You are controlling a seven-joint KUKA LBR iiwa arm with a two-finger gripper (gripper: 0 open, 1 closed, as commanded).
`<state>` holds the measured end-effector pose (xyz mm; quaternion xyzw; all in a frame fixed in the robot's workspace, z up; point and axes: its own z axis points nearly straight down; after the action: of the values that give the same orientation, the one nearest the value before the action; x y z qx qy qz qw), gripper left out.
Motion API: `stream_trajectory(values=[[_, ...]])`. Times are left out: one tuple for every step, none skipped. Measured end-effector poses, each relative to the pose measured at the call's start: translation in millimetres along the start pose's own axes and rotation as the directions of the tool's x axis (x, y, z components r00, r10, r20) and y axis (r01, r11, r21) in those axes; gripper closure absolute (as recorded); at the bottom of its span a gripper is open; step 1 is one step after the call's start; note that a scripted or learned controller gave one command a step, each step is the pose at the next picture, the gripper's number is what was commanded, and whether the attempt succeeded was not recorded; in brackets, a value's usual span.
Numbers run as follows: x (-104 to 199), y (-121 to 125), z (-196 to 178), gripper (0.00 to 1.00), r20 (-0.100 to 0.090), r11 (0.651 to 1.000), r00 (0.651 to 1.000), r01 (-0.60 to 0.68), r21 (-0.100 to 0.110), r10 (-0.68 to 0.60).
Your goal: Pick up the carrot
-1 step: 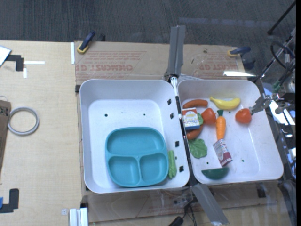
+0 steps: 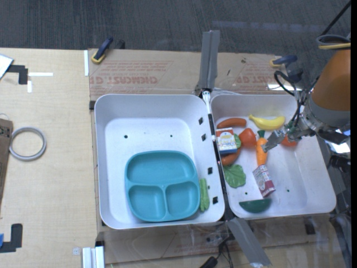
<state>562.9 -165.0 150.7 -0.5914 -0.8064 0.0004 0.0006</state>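
The carrot [image 2: 261, 153] is a short orange piece with a green top. It lies in the right bin [image 2: 304, 191], a little left of the bin's middle, pointing toward the front. My gripper [image 2: 275, 140] hangs low over the bin, its tip just right of and above the carrot's upper end. It is very close to the carrot, and I cannot tell whether it touches. The grey wrist and orange band [image 2: 334, 82] rise to the right.
Around the carrot are a yellow banana [image 2: 266, 121], a red sausage [image 2: 231, 123], a red pepper [image 2: 247, 137], a small box [image 2: 226, 142], a green leaf [image 2: 235, 176], a can [image 2: 264, 181] and a dark green piece [image 2: 255, 205]. The left bin [image 2: 111, 149] holds a teal divided plate [image 2: 163, 184].
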Motion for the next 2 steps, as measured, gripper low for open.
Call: stream_trajectory(values=[[45.0, -13.0, 57.4, 0.0, 0.0, 1.0, 1.0, 0.002, 0.0, -0.002], [43.8, -13.1, 48.4, 1.0, 0.0, 1.0, 1.0, -0.002, 0.0, 0.002]])
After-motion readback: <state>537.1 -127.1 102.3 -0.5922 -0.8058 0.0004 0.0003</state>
